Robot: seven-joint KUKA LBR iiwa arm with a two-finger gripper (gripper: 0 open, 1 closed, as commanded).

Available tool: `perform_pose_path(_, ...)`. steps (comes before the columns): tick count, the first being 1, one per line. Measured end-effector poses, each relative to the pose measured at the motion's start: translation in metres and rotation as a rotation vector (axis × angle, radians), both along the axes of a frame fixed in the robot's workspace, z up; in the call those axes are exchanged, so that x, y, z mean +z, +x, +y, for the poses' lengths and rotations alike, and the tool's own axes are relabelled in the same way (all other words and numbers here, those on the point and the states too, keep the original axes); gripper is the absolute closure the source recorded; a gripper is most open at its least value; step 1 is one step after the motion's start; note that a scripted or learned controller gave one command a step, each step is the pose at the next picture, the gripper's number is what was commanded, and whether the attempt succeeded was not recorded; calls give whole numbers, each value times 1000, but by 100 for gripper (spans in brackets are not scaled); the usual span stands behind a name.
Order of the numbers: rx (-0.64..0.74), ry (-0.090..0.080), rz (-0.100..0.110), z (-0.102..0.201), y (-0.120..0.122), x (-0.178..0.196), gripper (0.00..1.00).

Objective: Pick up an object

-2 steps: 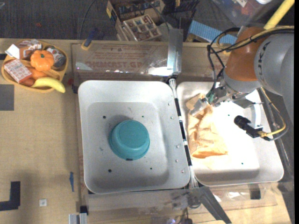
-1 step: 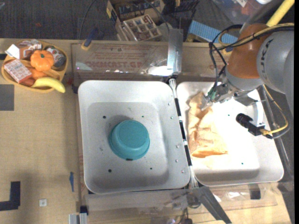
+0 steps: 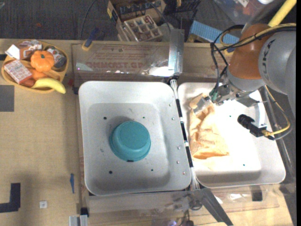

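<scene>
Pincer (image 3: 214,98), grip state unclear, meets cloth (image 3: 207,133) at right bin's (image 3: 268,173) far-left corner; limp fabric may slip free.

Arm (image 3: 277,55): rounded grey casing with dark lettering, broad orange band (image 3: 249,48) above the wrist, black cables (image 3: 223,41) looped alongside, black cylindrical fitting (image 3: 248,123) with yellow-tipped lead.

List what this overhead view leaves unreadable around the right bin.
- Tool: finger state too small and blurred against the orange cloth.
- Cloth's upper corner: whether gripped or merely touched, hidden by the tool.
- Right bin: upper right corner covered by the arm.
</scene>
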State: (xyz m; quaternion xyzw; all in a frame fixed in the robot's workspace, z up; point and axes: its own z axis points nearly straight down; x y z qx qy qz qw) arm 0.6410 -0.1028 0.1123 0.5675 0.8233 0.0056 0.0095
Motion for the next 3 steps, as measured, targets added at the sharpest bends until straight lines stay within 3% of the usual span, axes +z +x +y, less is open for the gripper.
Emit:
perform_pose_path(1,-183,2,13,0,3,-23,0)
perform_pose_path(2,-183,3,6,0,5,-11,100)
perform_pose_path(3,164,-2,15,44,27,74,100)
